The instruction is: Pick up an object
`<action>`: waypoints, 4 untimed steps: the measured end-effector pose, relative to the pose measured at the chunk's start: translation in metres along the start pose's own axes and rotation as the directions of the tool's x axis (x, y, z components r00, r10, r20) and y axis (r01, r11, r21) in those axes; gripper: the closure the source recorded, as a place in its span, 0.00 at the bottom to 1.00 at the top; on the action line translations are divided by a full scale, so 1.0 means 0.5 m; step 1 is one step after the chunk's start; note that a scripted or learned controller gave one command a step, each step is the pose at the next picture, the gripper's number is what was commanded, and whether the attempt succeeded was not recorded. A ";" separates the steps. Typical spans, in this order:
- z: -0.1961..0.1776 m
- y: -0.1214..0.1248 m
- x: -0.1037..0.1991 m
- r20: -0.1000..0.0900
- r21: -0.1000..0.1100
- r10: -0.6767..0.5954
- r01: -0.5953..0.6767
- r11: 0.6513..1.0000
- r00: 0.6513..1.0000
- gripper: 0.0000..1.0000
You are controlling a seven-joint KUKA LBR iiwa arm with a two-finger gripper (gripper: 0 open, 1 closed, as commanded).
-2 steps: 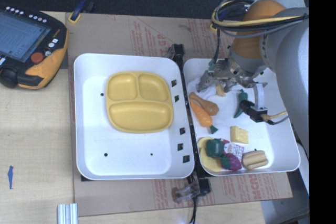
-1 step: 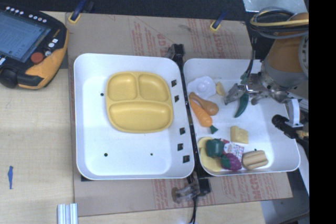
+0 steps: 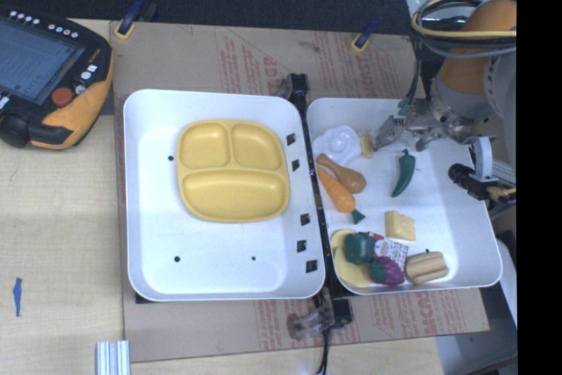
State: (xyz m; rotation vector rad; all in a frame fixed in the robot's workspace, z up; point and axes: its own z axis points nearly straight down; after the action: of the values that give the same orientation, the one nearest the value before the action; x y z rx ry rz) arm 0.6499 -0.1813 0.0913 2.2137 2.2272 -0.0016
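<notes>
- I read the green pepper (image 3: 403,172) as the nearest thing to the gripper (image 3: 413,133); it lies in the right bin (image 3: 465,233), long axis running from upper right to lower left, stem end up, narrow tip pointing down toward the near side.
- The gripper hangs just above the pepper's stem end, over the bin's far part; I cannot tell how its fingers stand, since the metal parts blur together there, and nothing shows clearly between them.
- Left of the pepper lie two orange carrots (image 3: 338,180), side by side and slanting from upper left to lower right, near the bin's left wall.
- A pale, rounded white piece (image 3: 338,141) sits just beyond the carrots, with a small yellow bit (image 3: 367,146) beside it, close to the gripper.
- A yellow cheese wedge (image 3: 400,226) lies toward the near side, well apart from the pepper tip.
- At the near edge, a small yellow plate (image 3: 344,270) bears a dark green item (image 3: 356,248) and a purple item (image 3: 388,270); a tan bread roll (image 3: 426,267) lies touching that cluster.
- The left bin (image 3: 149,233) holds a smooth yellow divided tray (image 3: 234,170) with three compartments.
- A teach pendant (image 3: 48,79) rests on the bench at far left.
- The toys look like smooth moulded plastic; the bins are glossy white.
</notes>
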 end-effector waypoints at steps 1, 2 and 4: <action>-0.001 -0.103 -0.065 -0.001 0.007 0.006 -0.006 1.000 1.000 0.00; -0.002 -0.027 0.127 -0.005 -0.001 -0.007 0.007 1.000 1.000 0.00; -0.037 0.014 0.082 -0.001 0.006 -0.004 0.004 1.000 1.000 1.00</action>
State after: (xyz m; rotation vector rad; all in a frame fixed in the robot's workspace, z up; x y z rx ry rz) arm 0.6565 -0.1401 0.1098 2.2124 2.2347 -0.0075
